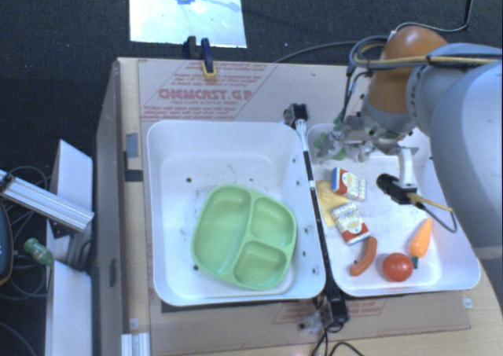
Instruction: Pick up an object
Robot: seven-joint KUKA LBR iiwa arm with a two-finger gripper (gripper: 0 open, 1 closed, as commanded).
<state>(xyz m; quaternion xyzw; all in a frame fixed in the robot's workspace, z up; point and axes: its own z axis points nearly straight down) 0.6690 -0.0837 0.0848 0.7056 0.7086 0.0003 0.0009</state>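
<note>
so the grey kuka arm with the orange band point(409, 56) comes in from the right and hangs over the back of the right shallow white bin point(456, 272), which makes sense since all the pickable stuff is in there. its gripper point(351, 144) sits low near that bin's far left corner, whether it's clenched or released can't be made out from up here, and nothing is visibly caught in it.

candidates: a small red-and-white carton point(347, 183) just in front of the gripper, a second one point(350, 224) nearer, a brown toy sausage point(363, 256), a red toy tomato point(398, 267), an orange toy carrot point(421, 238).

the left white bin point(169, 189) holds a green compartment plate point(245, 236).
</note>
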